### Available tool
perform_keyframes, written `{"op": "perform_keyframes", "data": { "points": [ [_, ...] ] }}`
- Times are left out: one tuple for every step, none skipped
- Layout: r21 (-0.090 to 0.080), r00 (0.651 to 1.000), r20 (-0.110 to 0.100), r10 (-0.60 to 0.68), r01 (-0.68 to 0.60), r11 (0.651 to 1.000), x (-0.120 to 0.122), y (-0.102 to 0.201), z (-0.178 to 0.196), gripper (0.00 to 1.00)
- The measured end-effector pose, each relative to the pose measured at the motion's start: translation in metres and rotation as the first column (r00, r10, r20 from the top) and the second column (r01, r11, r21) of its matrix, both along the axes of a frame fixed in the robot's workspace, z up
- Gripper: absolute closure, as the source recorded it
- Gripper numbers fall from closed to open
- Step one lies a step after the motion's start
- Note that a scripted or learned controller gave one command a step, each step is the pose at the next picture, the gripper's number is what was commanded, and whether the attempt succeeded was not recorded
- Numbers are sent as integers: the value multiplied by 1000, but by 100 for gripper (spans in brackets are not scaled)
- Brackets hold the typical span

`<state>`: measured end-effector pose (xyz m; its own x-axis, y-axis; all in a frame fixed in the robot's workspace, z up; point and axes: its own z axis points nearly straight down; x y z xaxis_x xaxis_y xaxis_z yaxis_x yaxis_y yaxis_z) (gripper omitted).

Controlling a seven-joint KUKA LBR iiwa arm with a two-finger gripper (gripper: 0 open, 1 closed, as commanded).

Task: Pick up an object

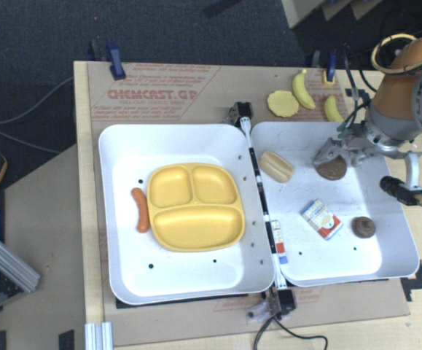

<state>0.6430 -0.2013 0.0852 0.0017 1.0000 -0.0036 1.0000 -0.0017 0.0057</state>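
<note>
Gripper (334, 157) low in right bin (385, 265), over brown disc (332, 170). Bun (276, 166) left of disc; carton (321, 219) below it.

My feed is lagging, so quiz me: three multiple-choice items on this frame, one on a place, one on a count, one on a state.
1. Where does the hot dog lie?
A. In the left bin, left of the yellow tray
B. In the right bin
C. On the bench outside the bins

2. How many compartments has the yellow tray?
A. Two
B. Three
C. Four

3. How does the gripper stand?
A. High over the left bin
B. Low in the right bin, at the brown disc
C. Off the bench

Key:
1 A: the hot dog rests on the left bin's floor beside the tray's left rim.
2 B: two small wells sit above one wide well.
3 B: the gripper sits low in the right bin, right above the brown disc; a hold cannot be confirmed.
</note>
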Motion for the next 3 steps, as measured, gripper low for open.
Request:
{"op": "perform_keyframes", "data": {
  "points": [
    [-2, 1000, 5, 2, -2, 1000, 1, 1, 14, 100],
    [6, 1000, -5, 8, -8, 1000, -27, 68, 60, 100],
    [5, 1000, -14, -3, 4, 1000, -93, 36, 33, 100]
  ]
}}
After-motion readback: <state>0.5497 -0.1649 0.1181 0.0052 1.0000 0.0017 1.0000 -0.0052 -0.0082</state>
